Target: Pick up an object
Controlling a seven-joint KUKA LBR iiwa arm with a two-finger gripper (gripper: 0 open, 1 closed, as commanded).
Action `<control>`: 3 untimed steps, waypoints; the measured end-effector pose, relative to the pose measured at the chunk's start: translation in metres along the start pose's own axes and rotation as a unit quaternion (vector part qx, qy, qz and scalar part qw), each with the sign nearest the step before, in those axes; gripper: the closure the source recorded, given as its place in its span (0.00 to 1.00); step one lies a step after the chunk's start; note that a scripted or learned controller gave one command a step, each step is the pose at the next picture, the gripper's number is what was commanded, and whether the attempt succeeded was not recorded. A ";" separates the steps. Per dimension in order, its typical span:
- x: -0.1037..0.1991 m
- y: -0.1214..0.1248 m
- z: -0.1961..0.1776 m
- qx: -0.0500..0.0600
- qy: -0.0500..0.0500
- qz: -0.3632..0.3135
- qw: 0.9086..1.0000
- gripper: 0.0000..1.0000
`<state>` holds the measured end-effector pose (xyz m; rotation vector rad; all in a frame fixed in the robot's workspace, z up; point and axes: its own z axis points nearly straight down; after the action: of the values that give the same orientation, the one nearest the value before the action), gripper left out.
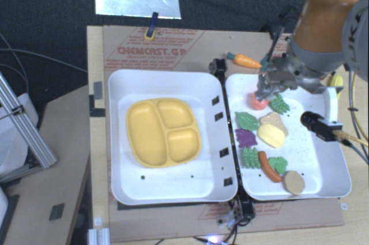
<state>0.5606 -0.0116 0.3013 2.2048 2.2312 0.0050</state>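
The right white bin (pixel 340 180) holds several toy foods. My gripper (pixel 264 91) hangs low over the bin's far left corner, right above a red tomato-like piece (pixel 256 102) and partly covering it. A green leafy piece (pixel 281 105) lies just to the right of the gripper. Nearer the front lie another green piece (pixel 247 120), purple grapes (pixel 245 137), a beige piece (pixel 272 119), a pale yellow lump (pixel 271 135), a red sausage (pixel 269 166) and a tan disc (pixel 293 182). Nothing is seen held by the gripper.
The left white bin (pixel 124 180) holds a yellow divided tray (pixel 163 131). An orange carrot (pixel 245 60) lies on the cardboard behind the right bin. A black part with a cable (pixel 316 123) reaches over the right bin from the right. The arm's orange body (pixel 331 7) looms above.
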 end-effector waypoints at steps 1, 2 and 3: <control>0.000 0.000 0.001 0.001 0.000 0.000 1.000 0.00; 0.114 -0.029 -0.120 -0.004 0.005 -0.002 1.000 0.00; 0.198 -0.070 -0.162 0.001 0.003 -0.001 1.000 0.00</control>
<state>0.4878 0.1859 0.4630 2.2057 2.2381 0.0114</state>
